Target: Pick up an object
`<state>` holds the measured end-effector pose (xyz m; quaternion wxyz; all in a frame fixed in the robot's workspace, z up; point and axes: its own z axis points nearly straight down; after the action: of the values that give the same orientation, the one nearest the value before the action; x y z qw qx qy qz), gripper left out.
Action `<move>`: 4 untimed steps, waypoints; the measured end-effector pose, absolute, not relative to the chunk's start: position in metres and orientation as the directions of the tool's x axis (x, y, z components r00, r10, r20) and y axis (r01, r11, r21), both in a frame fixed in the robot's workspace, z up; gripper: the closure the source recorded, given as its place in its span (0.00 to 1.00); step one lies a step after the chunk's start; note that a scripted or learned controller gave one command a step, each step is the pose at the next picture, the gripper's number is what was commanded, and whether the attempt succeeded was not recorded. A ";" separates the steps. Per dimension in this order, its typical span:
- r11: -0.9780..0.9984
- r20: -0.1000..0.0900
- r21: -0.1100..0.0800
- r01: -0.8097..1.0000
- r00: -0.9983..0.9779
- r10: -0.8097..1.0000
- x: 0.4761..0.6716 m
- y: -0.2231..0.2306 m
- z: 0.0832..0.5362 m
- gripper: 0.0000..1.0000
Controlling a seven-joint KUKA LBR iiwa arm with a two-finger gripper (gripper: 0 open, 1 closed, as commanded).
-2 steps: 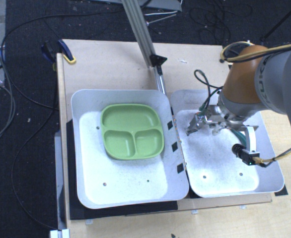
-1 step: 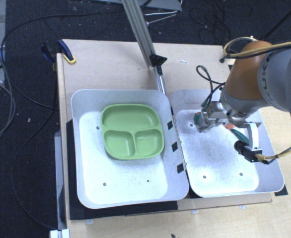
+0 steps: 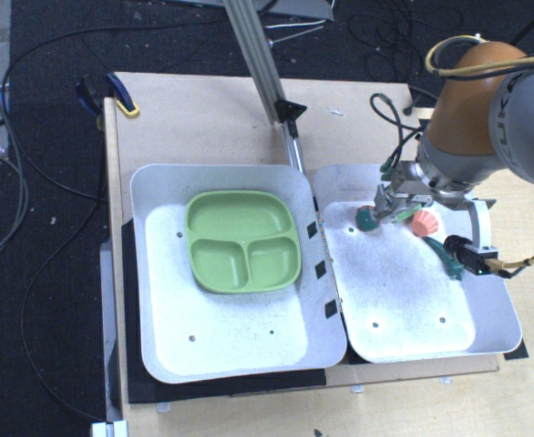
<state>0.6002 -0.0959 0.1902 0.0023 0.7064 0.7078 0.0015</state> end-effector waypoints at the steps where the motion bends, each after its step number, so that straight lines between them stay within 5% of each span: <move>1: 0.002 -0.001 0.006 1.000 -0.002 1.000 0.604 -0.097 0.233 1.00; 2: 0.000 -0.002 0.006 1.000 0.000 1.000 0.597 -0.104 0.284 1.00; 4: 0.007 0.001 -0.001 1.000 -0.007 1.000 0.616 -0.006 0.256 1.00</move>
<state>0.6165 -0.0062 0.2561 -0.0007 0.7047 0.7095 -0.0003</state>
